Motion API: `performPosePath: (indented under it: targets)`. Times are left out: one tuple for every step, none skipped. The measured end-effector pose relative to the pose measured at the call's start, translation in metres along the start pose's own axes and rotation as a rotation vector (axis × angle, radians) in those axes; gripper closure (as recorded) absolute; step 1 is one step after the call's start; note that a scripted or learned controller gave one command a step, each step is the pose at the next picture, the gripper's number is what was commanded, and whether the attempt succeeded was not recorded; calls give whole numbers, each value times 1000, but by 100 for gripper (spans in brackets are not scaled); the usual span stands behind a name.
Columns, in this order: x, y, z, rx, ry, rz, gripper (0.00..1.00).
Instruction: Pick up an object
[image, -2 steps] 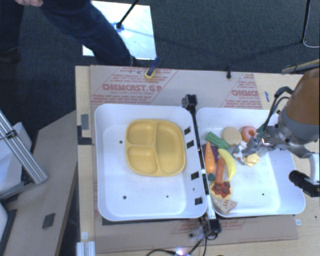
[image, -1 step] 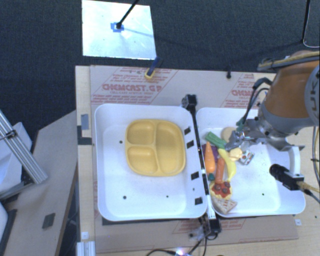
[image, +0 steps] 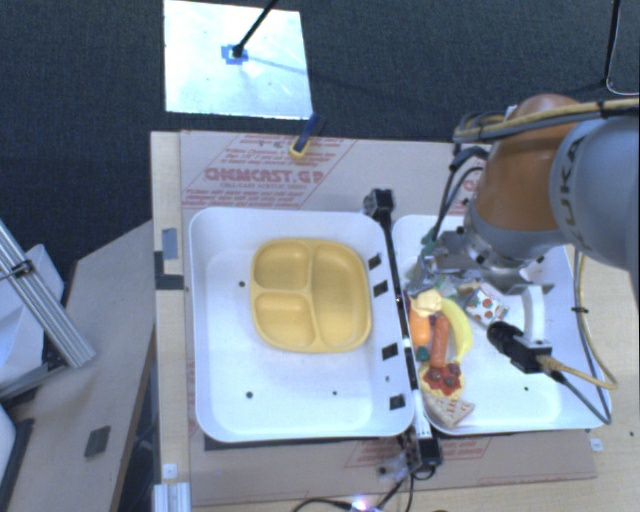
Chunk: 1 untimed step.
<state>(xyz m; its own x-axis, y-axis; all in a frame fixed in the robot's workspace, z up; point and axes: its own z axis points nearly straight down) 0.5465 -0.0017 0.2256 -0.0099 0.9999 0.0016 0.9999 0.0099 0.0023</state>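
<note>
Camera view: left bin (image: 215, 400) holds yellow tray (image: 308, 295); end effector (image: 447, 283) grip unclear.

banana (image: 459, 328) yellow, curved, flat | carrot (image: 422, 330) + hotdog (image: 440, 342) just left | pizza slice (image: 447, 389) below | all r bin (image: 540, 405) left side

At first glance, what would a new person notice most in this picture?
The yellow divided plate lies alone in the left bin. The grey and orange arm leans over the right bin, above a small heap of toy food against that bin's left wall, with a banana in it.
</note>
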Motion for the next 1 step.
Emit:
performPosePath:
  targets:
    - [48,17,11,1,0,1,100]
